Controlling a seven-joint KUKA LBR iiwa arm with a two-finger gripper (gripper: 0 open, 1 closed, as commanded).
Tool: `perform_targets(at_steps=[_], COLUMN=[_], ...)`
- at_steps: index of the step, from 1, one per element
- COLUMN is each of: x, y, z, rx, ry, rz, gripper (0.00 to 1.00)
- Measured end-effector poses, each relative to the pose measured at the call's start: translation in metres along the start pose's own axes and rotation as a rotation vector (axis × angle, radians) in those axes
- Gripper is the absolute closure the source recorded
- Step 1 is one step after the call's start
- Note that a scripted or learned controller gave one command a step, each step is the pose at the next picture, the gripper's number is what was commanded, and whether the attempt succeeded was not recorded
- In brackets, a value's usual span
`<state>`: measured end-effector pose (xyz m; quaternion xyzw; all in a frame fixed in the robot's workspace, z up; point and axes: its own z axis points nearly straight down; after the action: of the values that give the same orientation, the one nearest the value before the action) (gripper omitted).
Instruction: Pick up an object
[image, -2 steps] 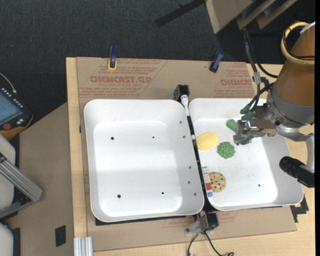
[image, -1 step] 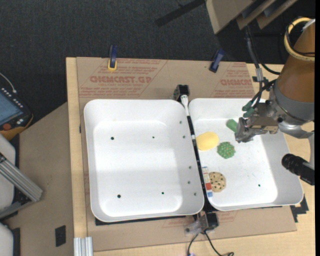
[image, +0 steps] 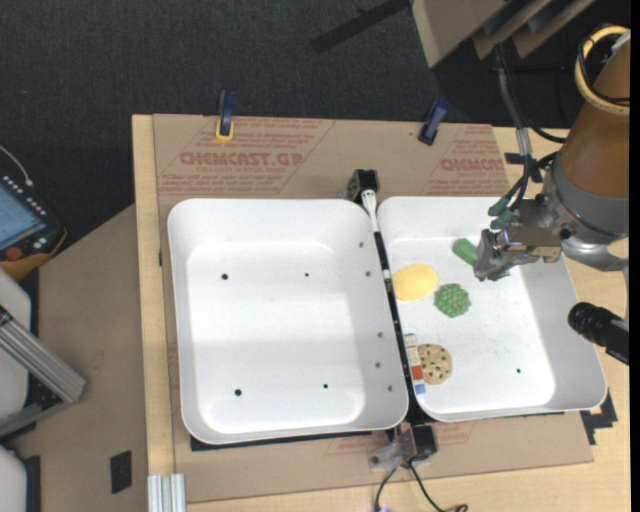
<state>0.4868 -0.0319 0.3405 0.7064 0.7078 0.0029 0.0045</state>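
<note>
The gripper (image: 487, 265) hangs low at twelve o'clock in the right bin (image: 560, 385), just beside a green piece (image: 465, 250), probably its target. Whether it is gripping anything, I cannot tell. The yellow lemon (image: 414, 281), green ball (image: 452, 300) and cookie (image: 432, 362) lie towards nine o'clock, loose for picking.

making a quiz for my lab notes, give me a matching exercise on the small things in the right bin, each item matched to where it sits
Items:
1. yellow oval lemon-like toy
2. round bumpy green toy
3. tan round speckled cookie toy
4. small flat green piece

Places:
A. by the bin's near left corner
B. right beside the gripper
C. against the divider between the bins
D. mid-bin, just right of the yellow one

Pairs: 1-C, 2-D, 3-A, 4-B
</note>
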Motion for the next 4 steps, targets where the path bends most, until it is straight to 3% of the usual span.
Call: perform_targets(at_steps=[3,4], x=[0.000,0.015], y=[0.002,-0.011], z=[-0.030,0.087], rx=[-0.007,0.024], ry=[-0.003,0.003], rz=[-0.003,0.002], gripper=[1.00,1.00])
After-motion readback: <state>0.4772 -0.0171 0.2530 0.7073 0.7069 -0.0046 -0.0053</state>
